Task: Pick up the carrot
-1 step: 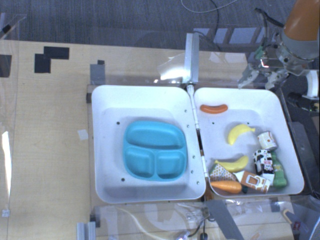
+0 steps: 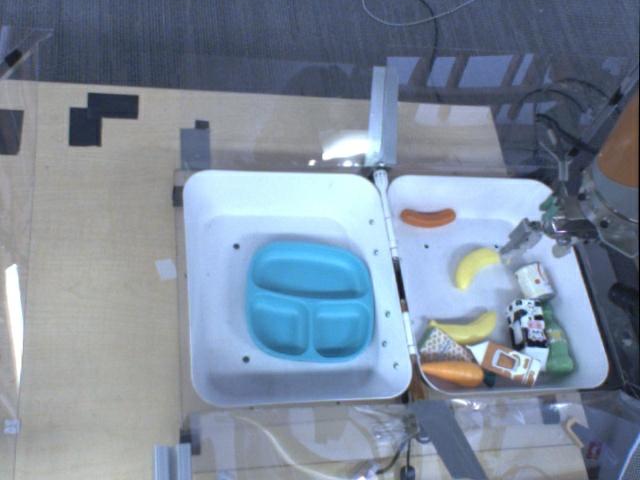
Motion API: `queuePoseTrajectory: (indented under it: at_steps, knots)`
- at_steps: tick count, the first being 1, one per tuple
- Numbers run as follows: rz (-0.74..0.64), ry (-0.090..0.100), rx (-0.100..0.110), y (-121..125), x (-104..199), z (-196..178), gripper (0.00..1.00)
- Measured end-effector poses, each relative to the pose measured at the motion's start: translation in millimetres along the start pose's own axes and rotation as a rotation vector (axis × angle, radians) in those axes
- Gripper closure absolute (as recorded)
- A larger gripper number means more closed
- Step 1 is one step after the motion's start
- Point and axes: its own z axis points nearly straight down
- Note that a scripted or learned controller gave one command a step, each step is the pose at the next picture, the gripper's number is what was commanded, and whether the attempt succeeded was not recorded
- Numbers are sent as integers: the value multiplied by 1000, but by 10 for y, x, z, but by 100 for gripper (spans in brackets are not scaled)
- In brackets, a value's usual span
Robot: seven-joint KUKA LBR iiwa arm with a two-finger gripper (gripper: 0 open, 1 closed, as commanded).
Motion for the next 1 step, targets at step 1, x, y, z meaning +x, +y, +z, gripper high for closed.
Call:
queuePoseTrajectory:
  at_steps: [1]
  knots:
    - [-44, 0, -1, -469, 57, 77, 0]
